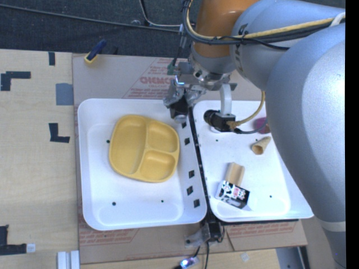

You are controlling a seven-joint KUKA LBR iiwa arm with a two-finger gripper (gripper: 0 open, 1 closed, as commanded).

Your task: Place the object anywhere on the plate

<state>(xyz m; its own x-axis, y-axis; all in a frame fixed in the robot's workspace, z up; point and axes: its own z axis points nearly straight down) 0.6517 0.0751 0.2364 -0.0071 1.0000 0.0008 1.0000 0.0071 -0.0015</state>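
- 2 shallow white bins are set side by side on the bench: the left bin bears the yellow 3-compartment plastic plate, and the right bin bears the loose items.
- This layout is judged to suit the task: objects are kept on 1 side for picking, and the plate on the other as the target.
- The plate lies flat in the upper middle of the left bin, with nothing seen in its compartments.
- In the right bin, a small tan cone-shaped piece, a tan cylindrical block and a black-and-white patterned packet are seen; a pinkish item is partly hidden beside the arm.
- Which of these is the task's object cannot be told; none has been placed on the plate yet.
- The dark two-finger gripper is held over the divide between the 2 bins, near the plate's upper right edge.
- Whether the claw is open or closed cannot be told, and no object is seen in it.
- The loose items lie well apart from the gripper, lower and further right.
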